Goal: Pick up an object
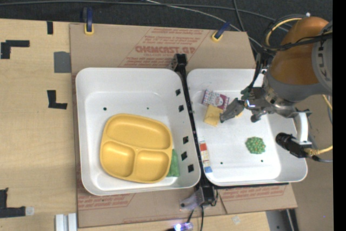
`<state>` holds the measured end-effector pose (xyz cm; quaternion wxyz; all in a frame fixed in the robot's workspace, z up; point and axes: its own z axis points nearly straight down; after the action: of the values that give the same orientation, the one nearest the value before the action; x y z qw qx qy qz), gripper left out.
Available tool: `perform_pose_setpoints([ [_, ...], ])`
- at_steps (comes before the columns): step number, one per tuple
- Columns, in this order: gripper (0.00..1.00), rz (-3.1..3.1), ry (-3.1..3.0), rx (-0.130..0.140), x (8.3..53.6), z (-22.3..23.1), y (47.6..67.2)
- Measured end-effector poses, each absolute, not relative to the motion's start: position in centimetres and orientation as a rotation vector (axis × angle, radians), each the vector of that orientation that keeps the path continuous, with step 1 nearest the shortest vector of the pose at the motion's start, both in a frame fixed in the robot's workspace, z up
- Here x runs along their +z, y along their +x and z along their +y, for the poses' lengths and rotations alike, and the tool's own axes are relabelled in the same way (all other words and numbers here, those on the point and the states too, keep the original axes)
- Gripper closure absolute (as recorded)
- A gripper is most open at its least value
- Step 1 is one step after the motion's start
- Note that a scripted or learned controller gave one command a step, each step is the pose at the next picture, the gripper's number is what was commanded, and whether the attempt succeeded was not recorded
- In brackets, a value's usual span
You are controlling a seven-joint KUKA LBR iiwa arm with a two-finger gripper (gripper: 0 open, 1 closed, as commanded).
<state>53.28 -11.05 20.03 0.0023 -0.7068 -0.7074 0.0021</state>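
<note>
Gripper [233,111] is seen low over the right bin [281,173], near its far-left area, dark tip just beside a yellow block [212,116]; whether it is spread or closed cannot be told. Nothing is seen between its tips, so nothing is judged picked yet: approach looks under way; grasp and lift are left. The yellow block is the likeliest target. A purple-and-white packet [214,99] lies just beyond it toward the far edge, a green knobbly ball [255,145] near the right edge, and a slim red-and-blue item [205,156] along the left wall. In the left bin [89,89], a yellow divided tray [136,147] sits toward the near edge, something green [173,165] touching its right side. Red print on the cardboard sheet [162,48] is too blurred to read; the packet's writing is too small.
</note>
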Motion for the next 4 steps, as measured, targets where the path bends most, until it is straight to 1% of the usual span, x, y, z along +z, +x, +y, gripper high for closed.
perform_pose_setpoints([
  [1, 0.00, -2.217, -2.217, 0.009, 13.7, -11.5, 53.0],
  [2, 0.00, -2.223, -2.220, 0.003, 8.4, -11.5, 52.9],
  [3, 1.00, -2.224, -2.221, 0.001, 9.7, -11.5, 53.0],
  [4, 1.00, -2.223, -2.221, -0.001, 13.9, -11.5, 52.6],
])
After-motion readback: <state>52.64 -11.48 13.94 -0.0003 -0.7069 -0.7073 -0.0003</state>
